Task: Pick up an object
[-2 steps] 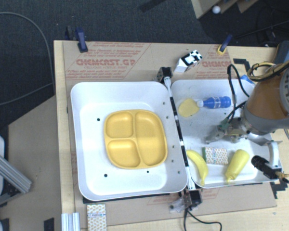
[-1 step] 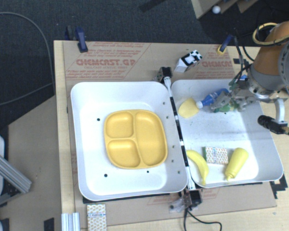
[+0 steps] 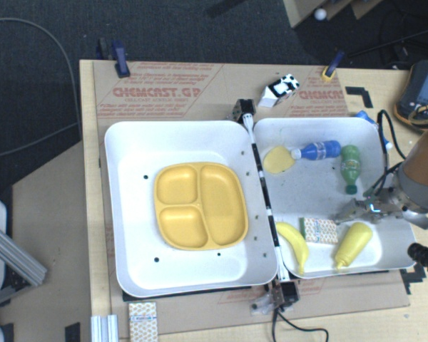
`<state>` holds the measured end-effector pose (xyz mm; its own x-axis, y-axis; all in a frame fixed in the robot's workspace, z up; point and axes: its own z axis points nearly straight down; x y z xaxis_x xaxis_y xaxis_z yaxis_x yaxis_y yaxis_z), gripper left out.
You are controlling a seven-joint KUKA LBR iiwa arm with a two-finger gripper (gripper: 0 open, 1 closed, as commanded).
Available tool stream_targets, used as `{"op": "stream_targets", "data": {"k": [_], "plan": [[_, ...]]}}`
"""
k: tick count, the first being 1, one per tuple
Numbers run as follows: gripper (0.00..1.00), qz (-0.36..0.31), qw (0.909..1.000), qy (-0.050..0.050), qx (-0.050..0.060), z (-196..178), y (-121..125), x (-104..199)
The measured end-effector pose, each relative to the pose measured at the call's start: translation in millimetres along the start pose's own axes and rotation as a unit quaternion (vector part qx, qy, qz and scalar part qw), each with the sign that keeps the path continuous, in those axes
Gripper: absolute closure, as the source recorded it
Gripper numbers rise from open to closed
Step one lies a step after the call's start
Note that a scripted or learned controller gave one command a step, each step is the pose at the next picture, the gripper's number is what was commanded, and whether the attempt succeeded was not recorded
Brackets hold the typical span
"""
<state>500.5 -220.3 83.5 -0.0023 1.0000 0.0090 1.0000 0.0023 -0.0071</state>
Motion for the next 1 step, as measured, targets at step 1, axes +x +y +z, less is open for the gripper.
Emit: {"op": "stream_targets", "data": {"k": [1], "plan": [[0.0,0.0,1.0,-0.005,-0.004,-1.5,62.9,19.5]]}}
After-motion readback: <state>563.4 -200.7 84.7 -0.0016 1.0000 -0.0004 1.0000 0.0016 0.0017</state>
